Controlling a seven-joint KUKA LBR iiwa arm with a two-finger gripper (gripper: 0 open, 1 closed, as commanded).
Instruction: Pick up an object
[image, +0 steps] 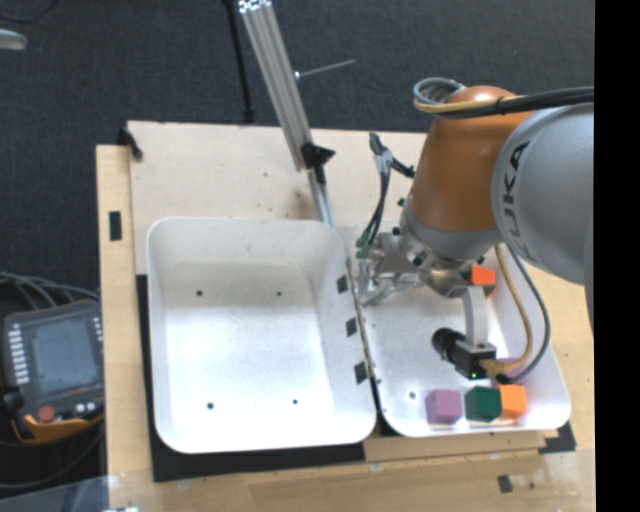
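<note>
I have the grey arm with the orange band (470, 170) over the right-hand shallow white bin (400, 400), its bulk covering most of that bin's upper half. The gripper (385, 275) sits low near the divider between the bins; whether it is open or closed, I cannot tell, as the metalwork there is a tangle. Nothing visibly held.

Candidates lie in a row at the right bin's near edge: a purple block (443, 405), a dark green block (483, 403) and an orange block (513, 400), green touching orange, purple just beside. Another small orange piece (483, 276) peeks out under the wrist.

My judgement: go for purple, the end of the row, with free space on its left; approach straight down, clear of the bin wall.

The left-hand white bin (250, 330) shows bare floor. A black fitting (460, 352) on the arm may be mistaken for an object.
</note>
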